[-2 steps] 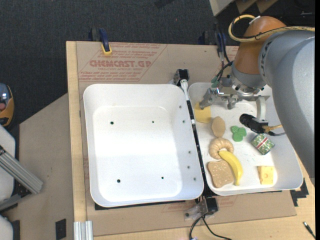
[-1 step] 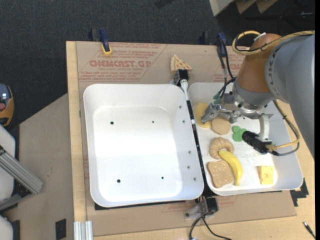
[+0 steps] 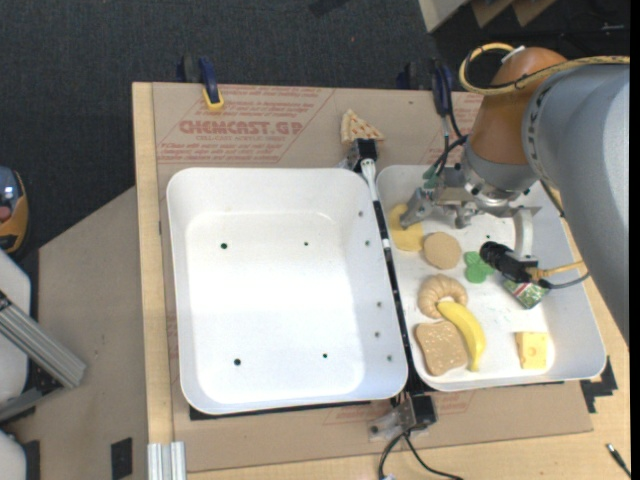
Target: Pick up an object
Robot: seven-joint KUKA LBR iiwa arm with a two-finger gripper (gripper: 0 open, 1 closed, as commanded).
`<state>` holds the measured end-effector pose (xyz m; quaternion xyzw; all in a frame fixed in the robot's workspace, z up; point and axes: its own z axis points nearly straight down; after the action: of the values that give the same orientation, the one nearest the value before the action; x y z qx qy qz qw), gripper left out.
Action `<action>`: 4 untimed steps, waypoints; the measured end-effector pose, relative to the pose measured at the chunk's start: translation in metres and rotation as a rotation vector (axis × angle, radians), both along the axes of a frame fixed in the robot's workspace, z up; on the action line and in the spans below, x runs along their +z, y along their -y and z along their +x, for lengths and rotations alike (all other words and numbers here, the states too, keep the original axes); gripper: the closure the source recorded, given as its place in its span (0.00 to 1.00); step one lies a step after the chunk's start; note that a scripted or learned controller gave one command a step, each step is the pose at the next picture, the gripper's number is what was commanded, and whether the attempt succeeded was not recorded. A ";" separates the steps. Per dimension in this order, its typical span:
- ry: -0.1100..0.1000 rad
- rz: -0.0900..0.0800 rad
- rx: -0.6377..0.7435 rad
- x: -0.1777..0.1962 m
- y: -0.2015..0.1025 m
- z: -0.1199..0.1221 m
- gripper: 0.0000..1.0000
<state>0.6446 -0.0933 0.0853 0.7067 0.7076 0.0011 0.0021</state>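
So the pincer (image 3: 440, 213) is hanging low over the far left corner of the right bin (image 3: 575, 363). The grey arm (image 3: 585, 158) comes in from the right with its orange band just above the wrist. Honestly can't tell whether the pincer is wide or narrow from this angle, and I see nothing gripped in it.

Closest stuff: a flat yellow piece (image 3: 405, 236) sits just left of and below the pincer, hard against the bin's left wall. A round tan roll-looking thing (image 3: 440, 250) is right under it, touching or nearly so, can't say which. A small green thing (image 3: 475, 268) is just right of the roll.

Further toward the near edge there's a croissant (image 3: 441, 291), then a banana (image 3: 465, 330) lying slantwise and resting against a slice of toast (image 3: 441, 346). A cheese wedge (image 3: 533, 349) sits apart, near the right corner.

The left bin (image 3: 180, 268) butts up against the right one. Both rest on a cardboard-covered desk (image 3: 250, 123). Behind the bins, a pizza-slice-looking toy (image 3: 355, 126) lies on the cardboard, and a blue clamp (image 3: 210, 80) grips the far edge.
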 end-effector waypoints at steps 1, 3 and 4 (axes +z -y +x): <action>-0.006 0.002 -0.004 0.000 0.021 -0.035 0.00; -0.010 0.003 -0.004 0.000 0.032 -0.107 0.00; -0.003 0.001 -0.003 0.010 0.031 -0.103 1.00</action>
<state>0.5414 -0.1241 0.0949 0.7077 0.7065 0.0001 0.0007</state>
